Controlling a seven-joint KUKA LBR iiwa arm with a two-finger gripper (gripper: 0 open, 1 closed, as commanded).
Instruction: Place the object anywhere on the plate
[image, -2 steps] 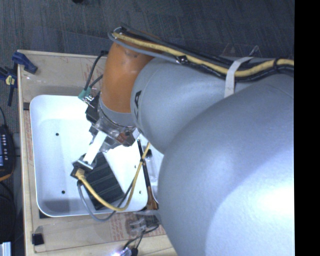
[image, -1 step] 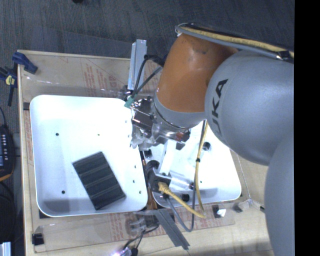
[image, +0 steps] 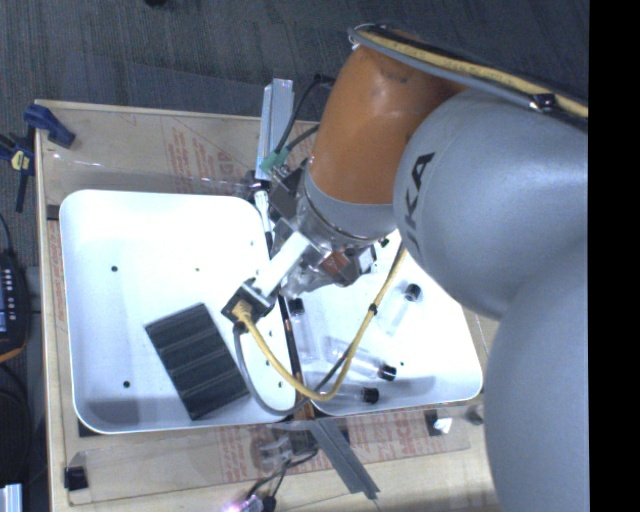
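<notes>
A dark grey ribbed plate (image: 196, 360) lies flat in the left bin (image: 120, 230), toward its front right corner. In the right bin (image: 455, 375) lie a few clear plastic objects with black ends, one near the back (image: 402, 303) and one at the front (image: 362, 366). My gripper (image: 308, 300) hangs low over the right bin's left edge, close to the wall between the bins. The wrist and a white bracket (image: 275, 270) hide most of it. I see nothing clearly held in it.
A yellow cable (image: 290, 375) loops from the wrist down over the divider to the front of the right bin. The bulky grey arm (image: 480, 190) covers the right bin's back and right side. A blue clamp (image: 45, 122) sits on the bench's far left corner.
</notes>
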